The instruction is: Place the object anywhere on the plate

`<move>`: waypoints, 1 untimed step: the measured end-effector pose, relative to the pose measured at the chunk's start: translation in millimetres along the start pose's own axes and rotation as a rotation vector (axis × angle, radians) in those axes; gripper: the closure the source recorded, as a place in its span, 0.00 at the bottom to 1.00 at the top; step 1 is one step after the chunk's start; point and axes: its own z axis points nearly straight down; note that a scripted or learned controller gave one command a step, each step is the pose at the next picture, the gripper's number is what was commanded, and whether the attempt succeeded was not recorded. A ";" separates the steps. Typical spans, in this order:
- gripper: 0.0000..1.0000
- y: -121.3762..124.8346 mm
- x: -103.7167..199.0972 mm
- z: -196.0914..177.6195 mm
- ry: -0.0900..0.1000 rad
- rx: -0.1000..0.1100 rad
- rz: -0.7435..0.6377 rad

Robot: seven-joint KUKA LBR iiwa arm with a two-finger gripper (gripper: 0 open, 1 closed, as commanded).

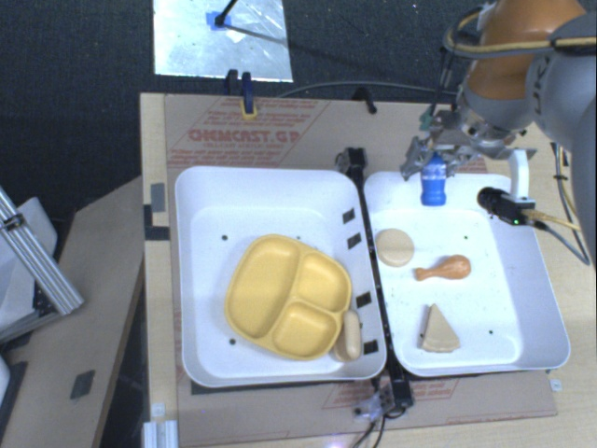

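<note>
From my station I see the pincer (433, 168) at the far end of the right bin (532, 287), its fingers closed around a small blue bottle (433, 183). The yellow plate (287, 297) sits in the left bin (210, 250), well apart.

Yellow plate (287, 297) with three compartments, flat and slightly turned, in the left bin toward its near right corner. Small blue bottle (433, 182), upright, at the far edge of the right bin, directly beneath the gripper (435, 161), well apart from the plate.
</note>
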 end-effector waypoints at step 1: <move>1.00 -13.3 46.3 -8.3 0.000 -0.001 0.000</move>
